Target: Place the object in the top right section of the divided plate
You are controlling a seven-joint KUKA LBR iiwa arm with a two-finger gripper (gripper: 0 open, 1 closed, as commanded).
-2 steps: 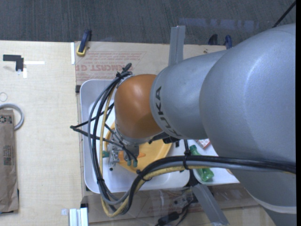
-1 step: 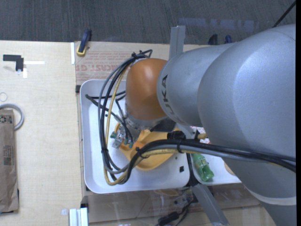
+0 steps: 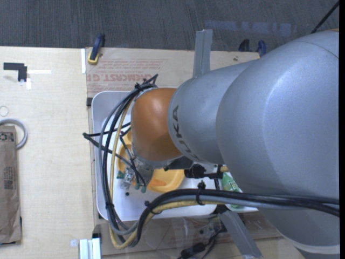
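**Grey, orange and yellow over white**

The arm [image 3: 259, 107] is plain silver-grey, with a glossy orange band [image 3: 153, 125] above the wrist and dark lettering along the grey edge beside it. Black and yellow cables [image 3: 116, 144] loop around it. The bin [image 3: 102, 161] is white; a yellow plate [image 3: 164, 179] shows inside it, and a green-and-white item [image 3: 232, 185] lies near the arm. The bench [image 3: 48, 144] is pale wood. A brown cardboard sheet [image 3: 135, 69] carries red print. The floor [image 3: 161, 9] is dark grey.

On your far left a brown paper bag [image 3: 9, 185] lies on the pale wooden bench [image 3: 51, 144]; a blue-and-yellow clamp [image 3: 96, 48] grips the printed cardboard sheet [image 3: 137, 69].
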